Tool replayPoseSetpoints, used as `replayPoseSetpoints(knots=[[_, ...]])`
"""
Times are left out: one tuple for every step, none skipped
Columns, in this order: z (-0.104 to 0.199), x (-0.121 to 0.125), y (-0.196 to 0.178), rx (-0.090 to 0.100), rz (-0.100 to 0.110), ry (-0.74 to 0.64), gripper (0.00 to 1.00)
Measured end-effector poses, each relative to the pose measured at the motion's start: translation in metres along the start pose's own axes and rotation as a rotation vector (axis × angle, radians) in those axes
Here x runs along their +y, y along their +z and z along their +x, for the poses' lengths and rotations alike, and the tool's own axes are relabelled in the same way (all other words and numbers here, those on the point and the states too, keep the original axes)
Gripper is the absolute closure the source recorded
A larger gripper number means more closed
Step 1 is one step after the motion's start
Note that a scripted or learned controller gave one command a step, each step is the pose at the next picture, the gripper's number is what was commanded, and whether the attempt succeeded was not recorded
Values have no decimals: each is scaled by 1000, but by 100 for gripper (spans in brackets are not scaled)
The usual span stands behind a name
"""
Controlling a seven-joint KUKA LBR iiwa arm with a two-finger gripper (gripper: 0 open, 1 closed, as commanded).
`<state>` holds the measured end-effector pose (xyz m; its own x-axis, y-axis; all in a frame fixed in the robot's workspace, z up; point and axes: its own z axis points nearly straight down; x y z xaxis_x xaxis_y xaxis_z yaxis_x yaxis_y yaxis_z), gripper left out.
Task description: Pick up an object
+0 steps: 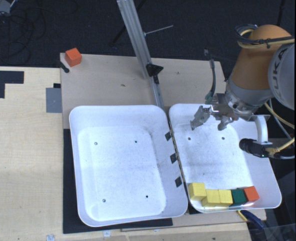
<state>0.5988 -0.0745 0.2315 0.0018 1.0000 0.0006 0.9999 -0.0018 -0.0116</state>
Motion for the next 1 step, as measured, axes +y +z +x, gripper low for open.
replayPoseSetpoints(knots=[[-25, 54, -18, -3, -14, -4, 0]])
